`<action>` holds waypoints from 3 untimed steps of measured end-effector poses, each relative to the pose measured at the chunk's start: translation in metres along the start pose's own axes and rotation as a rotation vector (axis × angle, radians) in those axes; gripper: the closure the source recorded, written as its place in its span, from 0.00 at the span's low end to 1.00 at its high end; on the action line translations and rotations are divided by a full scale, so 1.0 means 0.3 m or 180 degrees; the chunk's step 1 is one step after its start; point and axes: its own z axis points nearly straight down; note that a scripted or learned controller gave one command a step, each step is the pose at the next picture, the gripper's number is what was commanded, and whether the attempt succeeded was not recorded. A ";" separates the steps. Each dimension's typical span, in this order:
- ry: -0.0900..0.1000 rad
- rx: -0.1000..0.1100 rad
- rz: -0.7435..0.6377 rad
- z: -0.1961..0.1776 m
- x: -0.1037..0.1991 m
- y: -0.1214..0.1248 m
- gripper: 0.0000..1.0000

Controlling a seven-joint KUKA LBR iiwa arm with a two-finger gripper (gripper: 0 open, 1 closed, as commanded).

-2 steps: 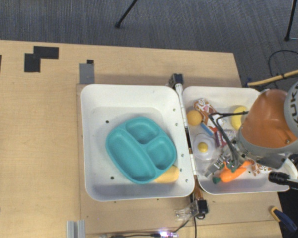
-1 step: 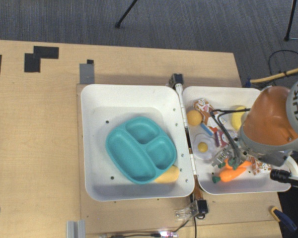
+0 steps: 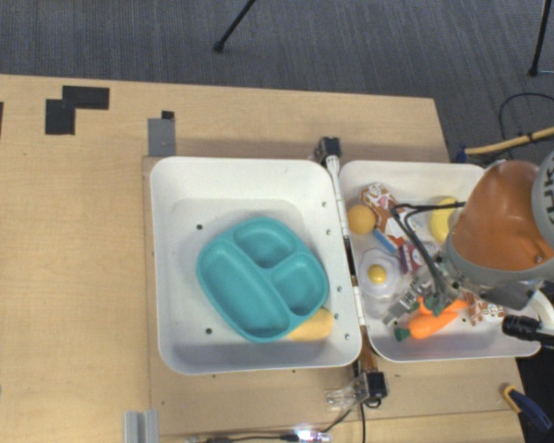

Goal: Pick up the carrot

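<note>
I see pale wood tabletop (image 3: pixel 65 247), grey carpet (image 3: pixel 120 17) behind. Carrot (image 3: pixel 432 321) lies in right bin (image 3: pixel 462 347), near front wall, claw (image 3: pixel 423 301) right over it; claw state unclear.

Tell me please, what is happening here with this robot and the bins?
A grey and orange arm reaches into the right bin, which holds many small toys. Its gripper is low, right beside the carrot near the bin's front wall. The left bin holds a teal divided plate with a yellow item at its edge.
</note>
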 end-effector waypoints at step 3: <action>0.0017 0.0015 -0.0340 -0.341 0.217 0.207 1.00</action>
